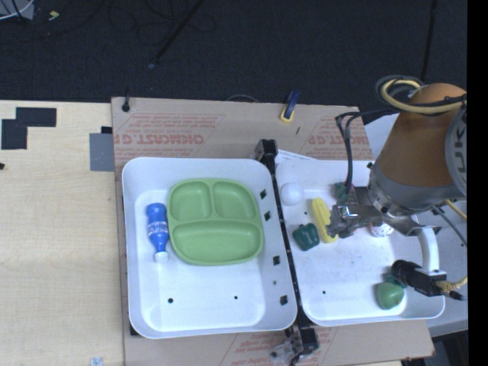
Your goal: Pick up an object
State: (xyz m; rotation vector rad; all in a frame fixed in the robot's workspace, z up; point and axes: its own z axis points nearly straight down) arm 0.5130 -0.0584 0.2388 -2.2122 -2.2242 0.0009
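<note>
while end effector (341, 221) hovers, yellow object (320, 218) just beside

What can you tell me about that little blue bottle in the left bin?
The blue bottle is small and looks like plastic, with a pale label around its middle and a white cap. It lies on its side on the floor of the left bin, cap pointing toward the bin's near edge, right beside the green divided plate, close to or touching its rim.

Dark floor (229, 36), wooden bench (53, 242), cardboard sheet (198, 132)
</note>
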